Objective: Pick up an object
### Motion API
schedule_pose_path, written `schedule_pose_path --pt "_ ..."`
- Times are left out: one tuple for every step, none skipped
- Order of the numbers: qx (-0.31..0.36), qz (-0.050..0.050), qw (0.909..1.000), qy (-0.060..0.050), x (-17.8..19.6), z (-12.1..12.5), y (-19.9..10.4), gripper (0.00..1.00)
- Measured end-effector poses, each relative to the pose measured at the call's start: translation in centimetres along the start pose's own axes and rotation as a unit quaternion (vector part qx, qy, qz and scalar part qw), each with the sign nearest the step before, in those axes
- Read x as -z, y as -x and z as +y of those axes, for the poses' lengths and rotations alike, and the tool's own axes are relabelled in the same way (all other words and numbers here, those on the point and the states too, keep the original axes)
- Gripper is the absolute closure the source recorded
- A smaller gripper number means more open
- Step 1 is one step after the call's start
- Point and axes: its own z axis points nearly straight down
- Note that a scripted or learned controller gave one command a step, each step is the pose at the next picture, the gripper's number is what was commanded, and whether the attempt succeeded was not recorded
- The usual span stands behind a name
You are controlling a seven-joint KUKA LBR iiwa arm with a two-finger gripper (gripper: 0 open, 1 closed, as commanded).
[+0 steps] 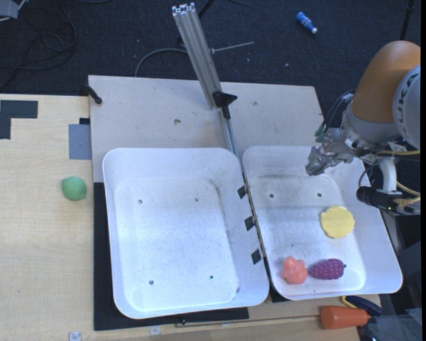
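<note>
Inside right bin [270, 163] — yellow disc [337, 222], orange lump [294, 270], purple grapes [326, 269].

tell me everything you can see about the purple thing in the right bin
The purple toy grape bunch is a small, bumpy oval cluster, likely plastic or rubber, with a short dark stem at its right end. It lies on its side on the floor of the right bin, near the front edge. The orange-pink toy sits immediately to its left, close or touching; which, I cannot tell.
</note>
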Motion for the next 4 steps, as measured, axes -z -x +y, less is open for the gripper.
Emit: schedule_pose_path --pt "0.0 0.0 1.0 0.0 4.8 0.9 0.5 1.0" --pt "0.0 0.0 1.0 0.0 10.1 1.0 0.6 1.0" --pt "0.001 0.001 1.0 -0.002 10.3 -0.6 -4.4 1.0" --pt "0.001 0.001 1.0 -0.002 10.0 -1.9 -9.3 1.0"
